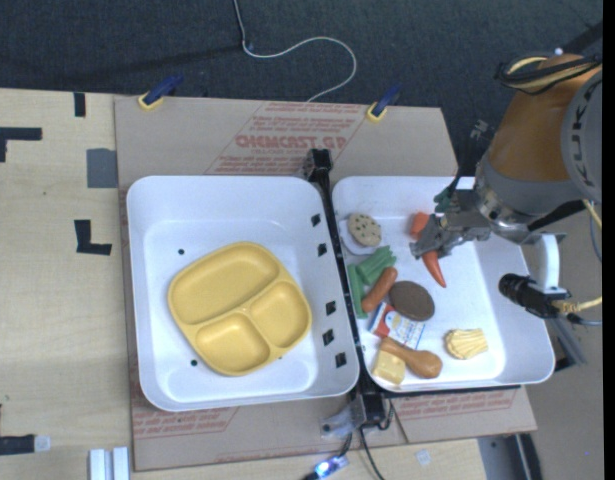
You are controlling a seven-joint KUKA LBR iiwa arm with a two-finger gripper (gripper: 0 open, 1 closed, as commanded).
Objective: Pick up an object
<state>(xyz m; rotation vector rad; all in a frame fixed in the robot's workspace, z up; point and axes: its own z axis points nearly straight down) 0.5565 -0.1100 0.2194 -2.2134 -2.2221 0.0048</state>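
Two white bins sit side by side on the bench. The left bin (147,268) has a yellow tray (237,308) with three parts in its middle, and there is lots of bare white floor all around the tray.

The right bin (527,353) is crowded on its left side with toy food: a cookie (364,230), green beans (370,271), a hot dog (378,289), a brown potato (411,299), a yellow ridged chip (466,344) and a drumstick (417,360). Its right side is mostly bare.

The gripper (434,240) is low over the top of the right bin. An orange carrot (433,264) lies right under it. I cannot tell how it is set or if it has hold of the carrot.
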